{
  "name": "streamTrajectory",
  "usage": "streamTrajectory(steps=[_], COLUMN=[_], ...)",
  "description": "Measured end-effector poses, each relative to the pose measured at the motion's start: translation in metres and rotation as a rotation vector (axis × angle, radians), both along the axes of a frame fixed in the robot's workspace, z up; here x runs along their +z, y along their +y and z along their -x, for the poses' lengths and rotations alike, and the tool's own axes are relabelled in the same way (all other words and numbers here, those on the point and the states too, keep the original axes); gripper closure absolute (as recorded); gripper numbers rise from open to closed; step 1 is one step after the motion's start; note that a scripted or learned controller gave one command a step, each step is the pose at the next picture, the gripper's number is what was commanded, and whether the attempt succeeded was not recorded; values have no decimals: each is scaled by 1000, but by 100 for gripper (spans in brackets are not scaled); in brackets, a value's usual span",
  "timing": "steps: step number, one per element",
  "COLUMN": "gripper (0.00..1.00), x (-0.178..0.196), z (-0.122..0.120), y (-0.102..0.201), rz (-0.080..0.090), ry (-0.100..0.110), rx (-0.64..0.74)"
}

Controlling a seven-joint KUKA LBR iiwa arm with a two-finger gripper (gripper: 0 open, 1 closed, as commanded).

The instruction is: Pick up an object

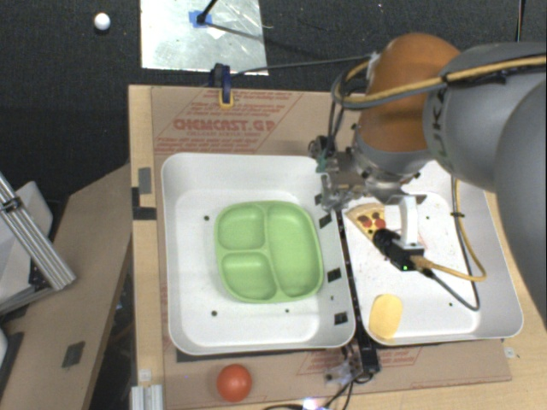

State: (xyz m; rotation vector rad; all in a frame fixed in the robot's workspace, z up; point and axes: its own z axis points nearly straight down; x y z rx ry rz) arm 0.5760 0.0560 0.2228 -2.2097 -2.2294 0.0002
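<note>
A: Report the arm position.
B: The arm [479, 101] enters from the right and hangs over the right bin [496, 314], close to the divider between the bins. Its jaws point down at the bin's upper left area.
A: State of the jaws?
B: Cannot tell (the wrist body hides them from above).
A: Locate the candidate objects.
B: A pizza slice [369, 220] lies in the right bin, just beside the wrist. A yellow piece [385, 314] lies near the same bin's front edge. A green tray [269, 250], with three compartments, lies flat in the middle of the left bin [184, 314].
A: Anything outside the bins?
B: An orange ball [234, 382] rests on the counter [162, 126], just in front of the left bin.
</note>
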Motion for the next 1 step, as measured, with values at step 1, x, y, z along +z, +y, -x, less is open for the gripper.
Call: streamTrajectory(steps=[1], gripper=[100], x=[8], z=[26], y=[41], rz=[0], ry=[-1], rx=[0])
